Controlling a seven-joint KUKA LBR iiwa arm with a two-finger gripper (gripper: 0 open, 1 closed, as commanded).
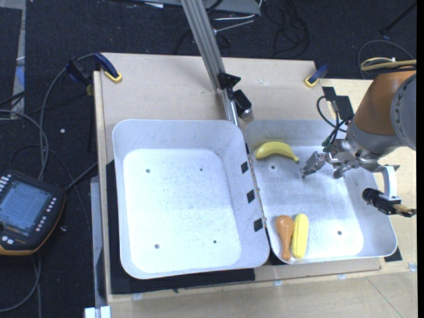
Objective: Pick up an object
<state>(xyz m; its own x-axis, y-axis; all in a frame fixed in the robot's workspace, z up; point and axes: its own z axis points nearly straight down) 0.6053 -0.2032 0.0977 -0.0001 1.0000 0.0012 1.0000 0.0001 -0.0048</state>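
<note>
i see the desk carrying two white bins side by side: the left bin with bare floor, and the right bin where all the candidates lie. the arm comes in from the right and hangs over the right bin's upper half. its pincer sits low over the bin floor, and nothing shows between its tips; whether it is spread or closed i cannot tell from this angle. the banana lies near the bin's upper left corner, just beside the pincer but apart from it. at the bin's lower edge the corn and the drumstick lie touching each other, well apart from the pincer. my judgement: the pick is not done, nothing is lifted, all three pieces rest on the floor. what remains is the whole grasp, closing on one piece and raising it, the banana being the nearest choice.
</note>
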